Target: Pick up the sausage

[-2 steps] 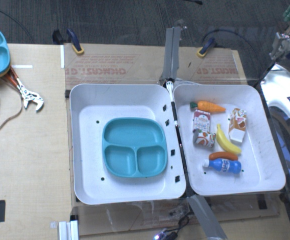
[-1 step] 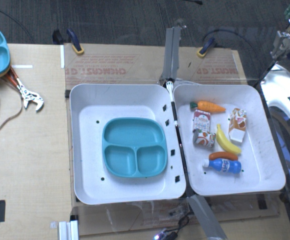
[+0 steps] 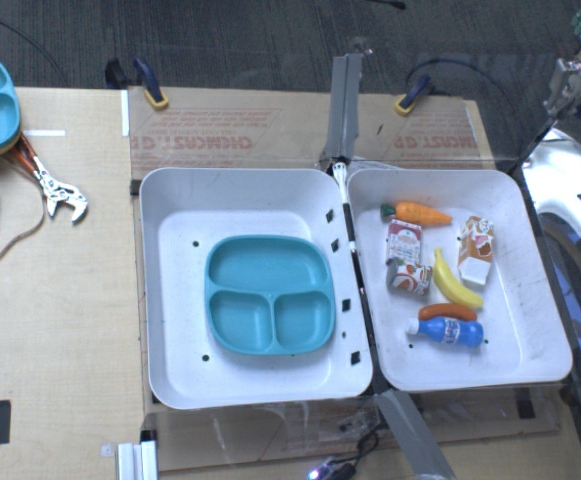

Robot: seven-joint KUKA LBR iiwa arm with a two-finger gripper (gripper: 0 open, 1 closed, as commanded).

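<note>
Right bin (image 3: 530, 268): sausage (image 3: 447, 312) among toys.

Overhead, slanted — both bins (image 3: 160, 268)

The sausage (image 3: 447, 312) is hemmed in at 6 o'clock by the blue bottle (image 3: 451, 333), which touches it, and at 12 o'clock by the banana (image 3: 453, 281) just beside it. Open floor of the right bin (image 3: 530, 298) is left at 3 o'clock. At 10 o'clock the way is blocked by a red-and-white carton (image 3: 406, 256).
</note>
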